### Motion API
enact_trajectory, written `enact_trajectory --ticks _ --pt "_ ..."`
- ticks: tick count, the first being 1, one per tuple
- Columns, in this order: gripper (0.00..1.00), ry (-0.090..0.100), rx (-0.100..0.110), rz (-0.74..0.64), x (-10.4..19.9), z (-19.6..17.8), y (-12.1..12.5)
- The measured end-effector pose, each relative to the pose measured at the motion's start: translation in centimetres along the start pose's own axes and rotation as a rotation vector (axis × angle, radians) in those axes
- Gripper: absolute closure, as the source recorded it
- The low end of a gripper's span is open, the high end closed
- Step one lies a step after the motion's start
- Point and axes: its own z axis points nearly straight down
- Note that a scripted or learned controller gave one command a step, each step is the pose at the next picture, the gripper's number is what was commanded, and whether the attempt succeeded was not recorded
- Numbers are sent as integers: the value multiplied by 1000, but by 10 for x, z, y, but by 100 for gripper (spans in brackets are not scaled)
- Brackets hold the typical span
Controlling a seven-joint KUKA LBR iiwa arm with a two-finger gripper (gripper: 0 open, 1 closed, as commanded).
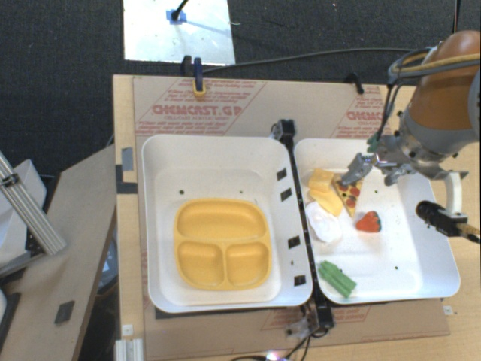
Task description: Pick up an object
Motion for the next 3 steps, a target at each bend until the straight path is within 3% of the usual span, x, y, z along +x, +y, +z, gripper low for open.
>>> enact_trajectory --ticks 1,3 --pt "0 -1 -9 -2 0 -4 2" --pt "0 0 -3 1 -6 100 10"
